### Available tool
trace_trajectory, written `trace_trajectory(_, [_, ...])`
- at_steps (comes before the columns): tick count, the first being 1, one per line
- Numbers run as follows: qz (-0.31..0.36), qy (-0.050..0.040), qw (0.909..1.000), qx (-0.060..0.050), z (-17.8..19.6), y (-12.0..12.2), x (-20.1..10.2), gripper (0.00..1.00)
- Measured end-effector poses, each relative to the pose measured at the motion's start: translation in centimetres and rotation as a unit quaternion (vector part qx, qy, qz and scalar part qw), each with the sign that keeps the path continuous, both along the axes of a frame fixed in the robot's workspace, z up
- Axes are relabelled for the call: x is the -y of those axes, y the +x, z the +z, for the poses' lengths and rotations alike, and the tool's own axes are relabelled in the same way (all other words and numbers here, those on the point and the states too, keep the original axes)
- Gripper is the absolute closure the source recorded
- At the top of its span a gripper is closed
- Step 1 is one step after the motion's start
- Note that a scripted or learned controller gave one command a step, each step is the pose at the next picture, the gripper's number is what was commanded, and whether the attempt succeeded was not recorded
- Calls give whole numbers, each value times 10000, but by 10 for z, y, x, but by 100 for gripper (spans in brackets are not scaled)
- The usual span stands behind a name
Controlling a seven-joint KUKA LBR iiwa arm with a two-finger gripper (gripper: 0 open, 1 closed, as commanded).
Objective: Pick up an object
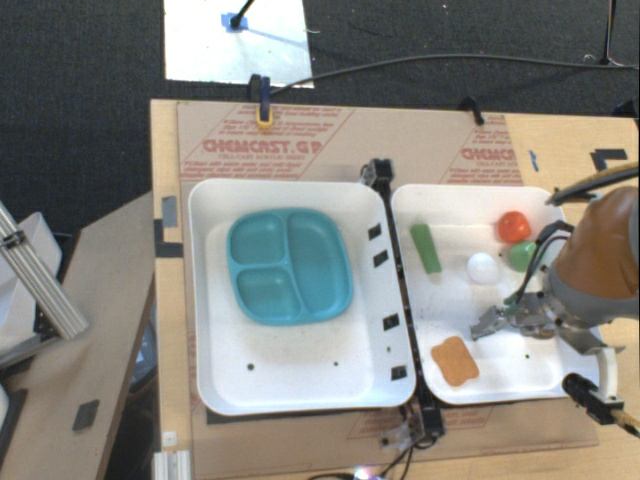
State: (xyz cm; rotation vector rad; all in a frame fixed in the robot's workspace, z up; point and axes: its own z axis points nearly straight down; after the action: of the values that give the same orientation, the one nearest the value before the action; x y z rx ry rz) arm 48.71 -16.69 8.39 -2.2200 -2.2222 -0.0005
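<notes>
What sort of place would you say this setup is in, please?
Probably a robotics lab bench for pick-up trials: two white bins clamped on a protective board, the arm's hand over toy-like items, such as an orange slab, and a teal divided plate.

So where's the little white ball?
The white ball lies in the right bin, toward its far side, between the green stick and the round green thing, just below the red ball.
</notes>
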Motion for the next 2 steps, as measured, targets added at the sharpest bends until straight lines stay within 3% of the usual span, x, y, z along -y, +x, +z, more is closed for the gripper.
trace_trajectory(1, [0, -4, 10000, 20, 12, 1, 0, 100])
trace_trajectory(2, [16, -11, 10000, 29, 55, 3, -2, 100])
